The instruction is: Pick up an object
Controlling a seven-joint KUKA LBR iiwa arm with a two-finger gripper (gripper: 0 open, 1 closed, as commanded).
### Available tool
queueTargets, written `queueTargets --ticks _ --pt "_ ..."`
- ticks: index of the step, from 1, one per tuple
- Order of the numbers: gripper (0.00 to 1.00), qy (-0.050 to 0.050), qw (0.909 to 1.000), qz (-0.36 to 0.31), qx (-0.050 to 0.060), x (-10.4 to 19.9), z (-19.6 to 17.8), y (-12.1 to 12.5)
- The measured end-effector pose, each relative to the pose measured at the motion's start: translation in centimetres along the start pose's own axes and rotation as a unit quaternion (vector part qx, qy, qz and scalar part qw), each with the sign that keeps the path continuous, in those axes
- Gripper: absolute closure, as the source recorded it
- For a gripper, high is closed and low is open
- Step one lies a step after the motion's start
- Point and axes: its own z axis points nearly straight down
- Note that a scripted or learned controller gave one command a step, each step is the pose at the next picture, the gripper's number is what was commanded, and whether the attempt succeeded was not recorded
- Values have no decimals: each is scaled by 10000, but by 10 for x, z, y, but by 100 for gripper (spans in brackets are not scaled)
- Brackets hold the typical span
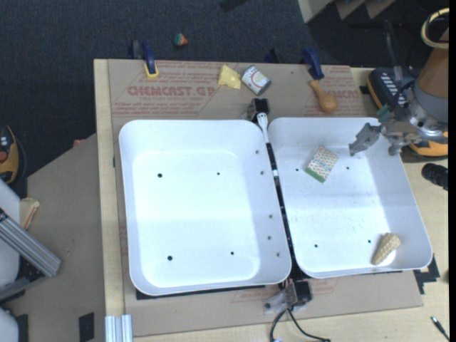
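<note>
In the right bin (406,198) lie two objects. A small green-and-white checked block (321,164) rests in the upper middle, and a beige ridged cone-shaped piece (387,249) sits near the bin's lower right corner. My gripper (376,144) hovers over the bin's upper right part, to the right of the checked block and apart from it. One grey finger (360,140) points left toward the block. The fingers stand open with nothing between them. The left bin (142,212) holds no objects.
On the board behind the bins lie a yellow wedge (229,78), a small white-and-grey box (256,80) and a wooden pear-shaped piece (324,99). Blue clamps (148,58) (310,63) grip the board's far edge. A black bracket (260,109) sits between the bins.
</note>
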Motion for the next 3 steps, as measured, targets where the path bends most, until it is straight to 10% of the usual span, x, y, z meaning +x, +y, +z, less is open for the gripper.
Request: queueTargets --ticks 2,3 --pt "0 -24 9999 -15 -118 55 -355 -99" --pt "0 11 10000 -28 23 114 -303 -131"
